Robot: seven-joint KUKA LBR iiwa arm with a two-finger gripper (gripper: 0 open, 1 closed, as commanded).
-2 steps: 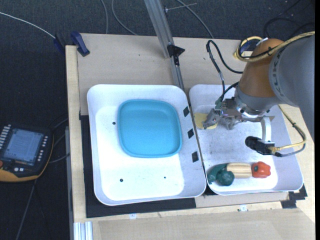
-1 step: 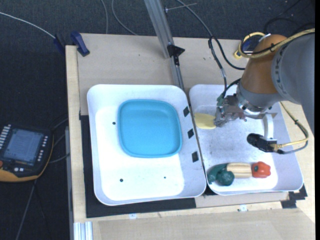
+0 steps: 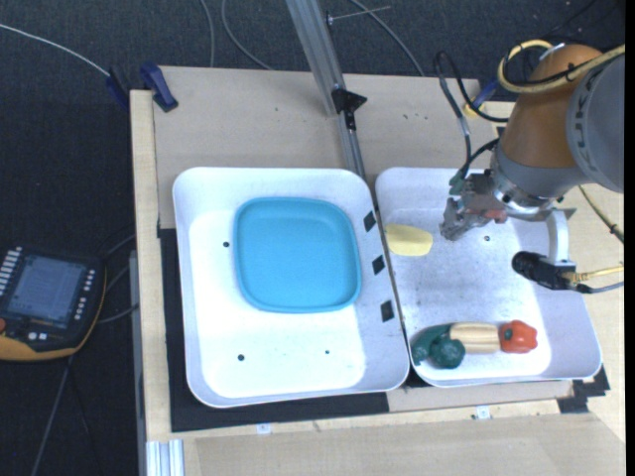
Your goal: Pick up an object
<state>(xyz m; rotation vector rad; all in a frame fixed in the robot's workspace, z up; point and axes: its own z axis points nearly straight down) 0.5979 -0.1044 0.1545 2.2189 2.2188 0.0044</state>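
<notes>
Dark carpet with loose cables surrounds a pale wooden tabletop (image 3: 268,97) carrying two white bins side by side. Left bin (image 3: 198,296) holds a blue tray (image 3: 296,254). Right bin (image 3: 566,335) holds the candidates: a pale yellow piece (image 3: 409,240) near the bin's left wall, and along the near edge a dark green lump (image 3: 438,349), a tan stick-like item (image 3: 475,338) and a small red piece (image 3: 517,336), the three touching or nearly so in a row.

Arm comes in from the right; the hand (image 3: 464,216) hangs low over the upper part of the right bin, just beside the yellow piece and to its right. Nothing visible between its fingers. Can't tell whether it's released or clenched; the wrist blocks the tips from this angle.

My read: approach phase, nothing picked yet. Yellow piece is the obvious target: nearest, and well apart from the cluster.

To do it well:
- Shift toward the bin's left wall until centred over the yellow piece, not over its right end.
- Close across the short axis; it looks rounded and could squirt out of an off-centre pinch.
- Watch the wall: the piece sits near it, so the far finger has little room. A slight rotation may help.
- Descend fully to the bin floor before closing.
- Lift straight up.
</notes>
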